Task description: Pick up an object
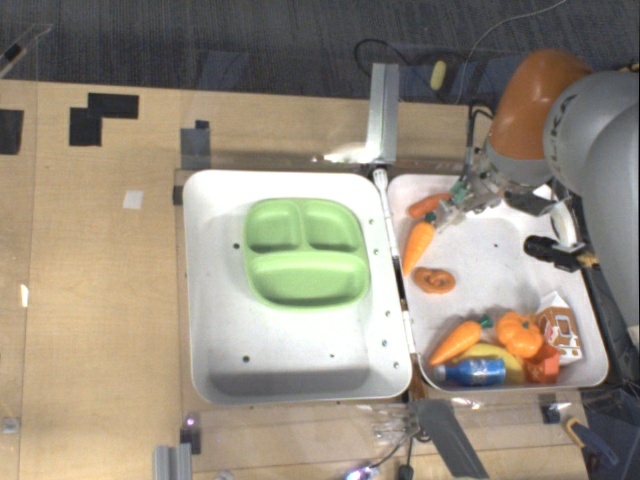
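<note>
The arm (pixel 600 118) runs off frame; the claw's (pixel 462 196) grip is blurred.

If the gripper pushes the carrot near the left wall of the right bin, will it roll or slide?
The carrot is tapered and looks smooth, so it would probably roll in a curve rather than straight. It looks like a rigid plastic toy, likely light and somewhat slippery. The bin wall beside it may stop it.

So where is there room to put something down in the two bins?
Left bin: a bare strip in front of the green tray, and thinner strips at its sides. Right bin: a bare patch mid-bin, between the donut and the right wall. Crowded: the front pile around the pumpkin, and the back corner where the gripper is beside two carrots.
</note>
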Robot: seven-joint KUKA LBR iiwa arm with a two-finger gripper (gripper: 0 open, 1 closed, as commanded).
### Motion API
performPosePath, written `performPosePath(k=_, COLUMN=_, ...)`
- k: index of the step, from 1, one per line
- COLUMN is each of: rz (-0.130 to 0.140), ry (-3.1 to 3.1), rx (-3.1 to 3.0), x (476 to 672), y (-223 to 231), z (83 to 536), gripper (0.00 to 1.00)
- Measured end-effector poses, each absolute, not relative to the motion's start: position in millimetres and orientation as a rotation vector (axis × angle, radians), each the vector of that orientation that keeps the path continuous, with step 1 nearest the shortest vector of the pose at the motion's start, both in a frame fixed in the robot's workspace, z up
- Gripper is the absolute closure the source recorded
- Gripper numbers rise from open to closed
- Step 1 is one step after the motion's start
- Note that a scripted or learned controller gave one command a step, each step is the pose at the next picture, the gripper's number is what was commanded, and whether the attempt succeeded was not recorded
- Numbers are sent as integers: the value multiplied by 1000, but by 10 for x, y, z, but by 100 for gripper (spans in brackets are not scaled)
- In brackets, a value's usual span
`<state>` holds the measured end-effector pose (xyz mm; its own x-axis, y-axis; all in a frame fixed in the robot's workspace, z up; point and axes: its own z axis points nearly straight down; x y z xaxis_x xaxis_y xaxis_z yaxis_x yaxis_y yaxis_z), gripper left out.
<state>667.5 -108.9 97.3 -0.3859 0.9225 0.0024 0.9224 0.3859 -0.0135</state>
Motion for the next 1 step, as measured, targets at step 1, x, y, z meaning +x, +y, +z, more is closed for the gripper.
performPosePath(k=1, rz=-2, ry=-2317, rx=-2123, x=6694, y=-574, z=1841, gripper=100)
